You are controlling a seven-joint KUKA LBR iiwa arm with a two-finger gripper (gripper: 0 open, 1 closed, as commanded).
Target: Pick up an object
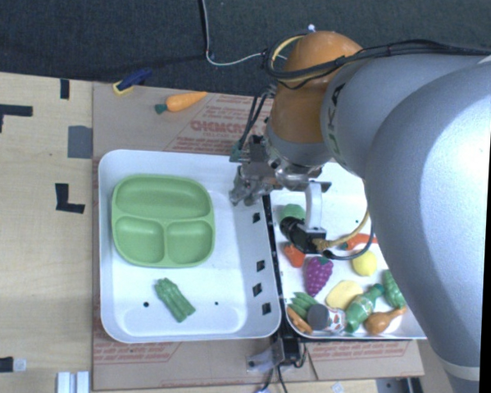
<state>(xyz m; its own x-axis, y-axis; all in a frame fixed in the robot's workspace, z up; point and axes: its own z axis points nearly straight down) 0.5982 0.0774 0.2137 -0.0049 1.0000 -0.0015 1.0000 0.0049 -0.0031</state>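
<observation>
Two bins; end effector (248, 186) hangs over their shared wall, finger state unreadable. Nearest target, purple grapes (317, 273), lies in right bin (344, 193), down-right of it, long axis roughly up-down in view.

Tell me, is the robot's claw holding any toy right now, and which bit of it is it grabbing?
It cannot be told. The gripper hangs over the inner edge of the left bin, and no toy shows between its fingers; the purple grapes lie in the right bin.
</observation>
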